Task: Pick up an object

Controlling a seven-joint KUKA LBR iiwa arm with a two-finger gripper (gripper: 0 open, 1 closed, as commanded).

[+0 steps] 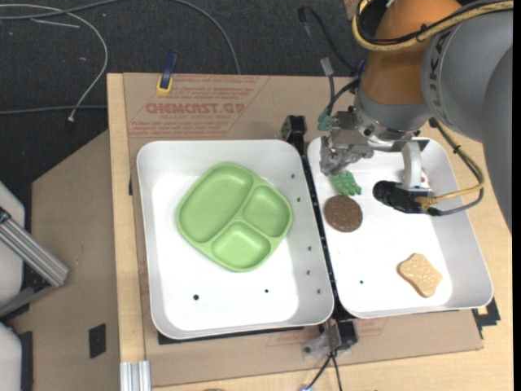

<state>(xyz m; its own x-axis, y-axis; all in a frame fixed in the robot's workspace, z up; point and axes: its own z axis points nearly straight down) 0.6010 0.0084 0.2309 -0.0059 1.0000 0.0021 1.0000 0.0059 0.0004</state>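
two shallow white bins sit side by side on the desk (130, 300). the left bin (155, 243) carries a light green divided plate (234, 216), lying flat near its middle. the right bin (460, 235) carries three small things: a little dark green piece (349, 185) near the wall it shares with the left bin, a round brown disc (343, 213) just beside it on the near side, and a tan biscuit (420, 274) well apart from both, toward the near right corner.

the arm (407, 47) reaches in from the right, and the gripper (338, 161) hangs low over the far left part of the right bin. its tip is right at the far edge of the green piece, which makes that piece the likeliest target. from this slanted view i cannot tell how wide the gripper stands, nor whether it touches the piece or only hovers close above it. nothing can be seen held in it.

as for progress, the reach looks done, or close to it: the gripper is at an object. the pick itself is not done. the green piece appears to lie on the bin floor, and the disc and the biscuit lie flat and apart from the gripper. what is left, by my reading, is to close on the piece and lift it clear of the bin. the brown disc so near it could get nudged during the grasp.
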